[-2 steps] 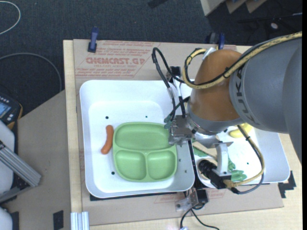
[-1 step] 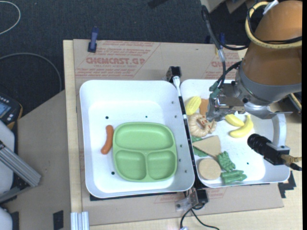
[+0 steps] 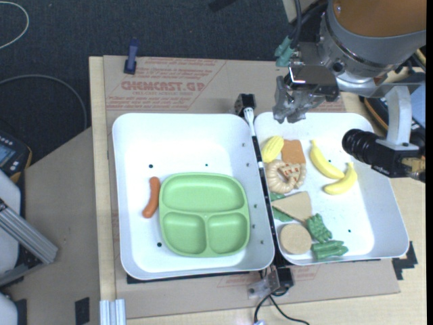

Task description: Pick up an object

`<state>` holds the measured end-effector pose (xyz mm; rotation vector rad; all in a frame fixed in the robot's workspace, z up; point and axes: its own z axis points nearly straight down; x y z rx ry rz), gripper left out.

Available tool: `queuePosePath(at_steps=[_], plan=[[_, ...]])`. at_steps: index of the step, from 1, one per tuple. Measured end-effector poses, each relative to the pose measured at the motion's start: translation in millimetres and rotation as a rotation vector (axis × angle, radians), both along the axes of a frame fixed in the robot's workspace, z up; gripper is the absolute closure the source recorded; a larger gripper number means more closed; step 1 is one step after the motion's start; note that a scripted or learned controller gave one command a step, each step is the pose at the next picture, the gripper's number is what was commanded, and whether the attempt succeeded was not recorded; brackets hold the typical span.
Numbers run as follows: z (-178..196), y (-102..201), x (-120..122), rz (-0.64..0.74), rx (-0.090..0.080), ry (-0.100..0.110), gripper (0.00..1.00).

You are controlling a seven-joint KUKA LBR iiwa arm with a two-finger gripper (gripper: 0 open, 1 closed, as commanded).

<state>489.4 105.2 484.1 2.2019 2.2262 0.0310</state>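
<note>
A: Looking at the corn (image 3: pixel 272 147) first, cos it's the toy nearest the gripper (image 3: pixel 292 112). It's lying at the top left of the right bin (image 3: pixel 387 212), touching the orange block (image 3: pixel 293 152).

B: Is it gonna be hard to grab?

A: Prob not. It's looking light and stiff, like plastic, maybe a bit slippy. I'd be pinching it across the middle, the short way.

B: Which way's it pointing?

A: It's lying long-ways from top right down to bottom left, tilted a bit.

B: And the gripper?

A: It's hanging just above the bin's top edge, nothing in it. Can't tell if it's wide or narrow tho.

B: What else is sitting there?

A: Two bananas (image 3: pixel 326 161) are lying to the right. The green tray (image 3: pixel 203 215) and a sausage (image 3: pixel 151 196) are sitting in the left bin (image 3: pixel 135 141).
</note>
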Motion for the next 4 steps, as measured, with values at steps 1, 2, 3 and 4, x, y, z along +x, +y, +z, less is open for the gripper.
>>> queuePosePath(at_steps=[1,2,3,4], plan=[[-127,24,-11,-0.01,-0.008,0.029,1.0],[-112,23,-10,-0.008,-0.007,0.02,1.0],[-103,23,-9,-0.006,-0.007,0.019,1.0],[-92,24,-9,-0.004,-0.007,0.017,1.0]])
